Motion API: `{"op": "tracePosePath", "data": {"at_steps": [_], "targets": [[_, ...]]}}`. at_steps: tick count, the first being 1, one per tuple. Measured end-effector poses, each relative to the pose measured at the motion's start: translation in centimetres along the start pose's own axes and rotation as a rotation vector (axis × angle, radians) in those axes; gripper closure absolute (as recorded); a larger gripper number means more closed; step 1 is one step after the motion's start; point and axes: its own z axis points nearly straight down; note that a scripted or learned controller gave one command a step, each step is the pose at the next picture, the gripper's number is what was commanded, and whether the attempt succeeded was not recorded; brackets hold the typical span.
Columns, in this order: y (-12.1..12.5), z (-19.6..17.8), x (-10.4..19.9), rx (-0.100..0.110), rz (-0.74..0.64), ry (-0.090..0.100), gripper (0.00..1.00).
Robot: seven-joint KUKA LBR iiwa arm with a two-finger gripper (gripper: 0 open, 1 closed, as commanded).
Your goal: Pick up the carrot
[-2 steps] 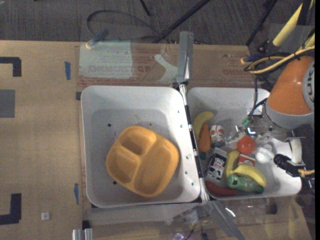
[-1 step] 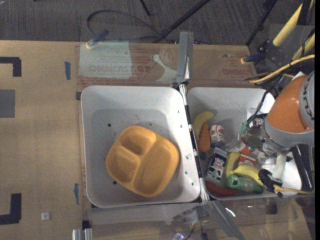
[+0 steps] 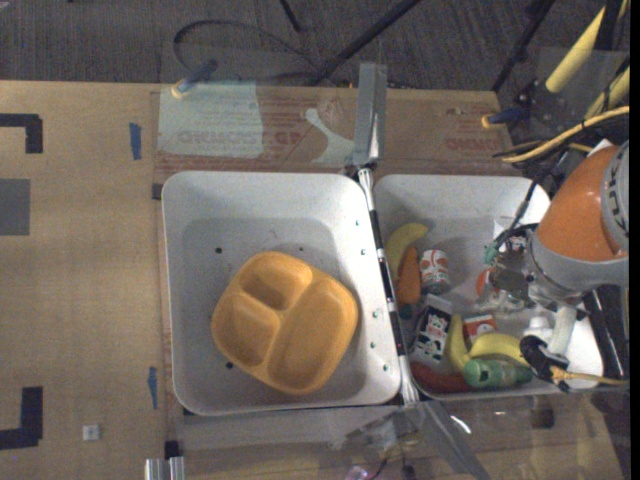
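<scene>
The carrot [image 3: 408,278] is a short orange piece lying lengthwise against the left wall of the right bin [image 3: 455,200], just below a yellow banana [image 3: 405,240]. My gripper [image 3: 506,270] hangs low over the right side of that bin, about a hand's width right of the carrot. A small red-and-white can [image 3: 433,268] stands between the two. The orange band of the arm [image 3: 583,218] rises behind the gripper and hides the bin's right wall.
The left bin [image 3: 195,208] holds a yellow divided plate [image 3: 285,320]. At the front of the right bin lie a small carton [image 3: 432,333], a second banana [image 3: 497,346], a green item [image 3: 495,373] and a dark red item [image 3: 438,378]. Cables run at the right.
</scene>
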Motion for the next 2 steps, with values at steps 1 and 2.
{"op": "tracePosePath", "data": {"at_steps": [1, 2], "targets": [[-3.5, -13.1, 2.9, 0.0, 0.158, -0.003, 1.0], [-6.6, -13.2, 6.5, 0.0, 0.77, -0.006, 1.0]]}}
